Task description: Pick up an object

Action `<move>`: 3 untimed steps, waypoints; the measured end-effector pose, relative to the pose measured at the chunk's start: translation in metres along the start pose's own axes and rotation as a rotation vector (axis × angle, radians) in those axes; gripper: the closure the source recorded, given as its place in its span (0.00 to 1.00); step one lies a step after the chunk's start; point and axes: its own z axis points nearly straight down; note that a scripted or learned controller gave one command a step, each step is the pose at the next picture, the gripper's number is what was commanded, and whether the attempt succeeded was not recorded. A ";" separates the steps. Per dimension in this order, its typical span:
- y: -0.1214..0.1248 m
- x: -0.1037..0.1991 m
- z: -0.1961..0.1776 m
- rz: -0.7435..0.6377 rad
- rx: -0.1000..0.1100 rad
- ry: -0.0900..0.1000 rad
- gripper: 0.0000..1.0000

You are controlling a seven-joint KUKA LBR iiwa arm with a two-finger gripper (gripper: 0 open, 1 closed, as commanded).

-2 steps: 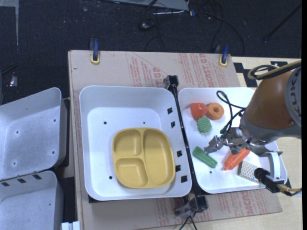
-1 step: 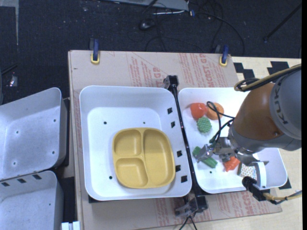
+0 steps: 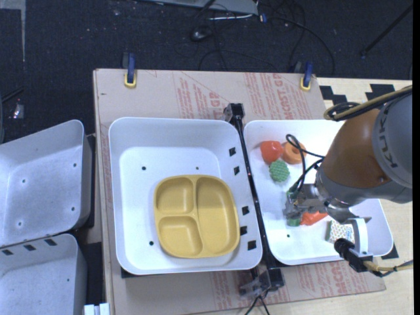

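My gripper (image 3: 298, 210) is down in the right bin (image 3: 269, 241), low over the bin floor near its middle. Right at the fingertips lie an orange-red piece (image 3: 315, 218) and a small green piece (image 3: 295, 220). The arm covers much of the gripper. Farther back in the same bin sit a red object (image 3: 270, 151), an orange object (image 3: 292, 153) and a green knobbly ball (image 3: 279, 170). A small patterned white block (image 3: 339, 230) lies at the bin's front right.
The left bin (image 3: 131, 143) holds a yellow tray (image 3: 195, 215) with three compartments. A black divider bar (image 3: 246, 176) runs between the two bins. Black cables loop over the right bin's back. Spare white bins (image 3: 39, 176) lie off the bench at the left.
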 end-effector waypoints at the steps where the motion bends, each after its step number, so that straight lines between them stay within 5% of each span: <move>1: -0.003 -0.010 -0.051 -0.001 -0.004 -0.002 1.00; 3: 0.000 -0.015 -0.113 -0.005 -0.004 -0.002 1.00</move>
